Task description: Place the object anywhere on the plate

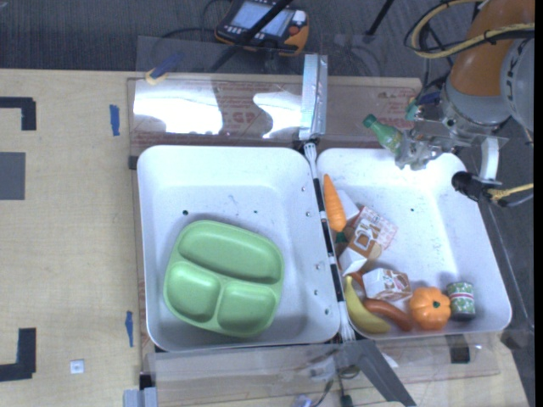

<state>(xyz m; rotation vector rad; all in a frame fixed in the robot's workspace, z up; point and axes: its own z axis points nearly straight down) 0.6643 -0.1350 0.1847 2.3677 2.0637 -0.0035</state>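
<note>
Nearest the camera, along the front wall of the right white bin (488, 236), lies a cluster of toy food: a yellow plastic banana (360, 308) curved against the divider, a red-brown sausage-shaped piece (386, 310) lying over it, an orange plastic pumpkin (430, 307) touching that piece, and a small green-and-white striped can (461, 299) just beside the pumpkin on its right. A brown-and-white printed snack packet (388, 281) rests just behind the banana; a second, paler printed packet (370, 232) lies further back. An orange plastic carrot (333, 204) lies lengthwise, close along the divider between the bins.

Gripper (411, 155) sits over the back edge of the right bin, with a small green glass-like bottle (383, 132) at its left side, neck pointing up-left. Bottle body appears to run in toward the fingers, but whether it is pinched between them cannot be told; finger spacing also unclear at this resolution. Bottle is above the bin's back rim, well apart from the plate.

Light green plastic plate with three compartments (224, 276) rests in the front half of the left white bin (221, 172), tilted slightly clockwise.

Grey arm with the orange band (496, 32) enters from the upper right. Behind the bins, a black handheld controller with a screen (257, 22) lies on the floor.
</note>
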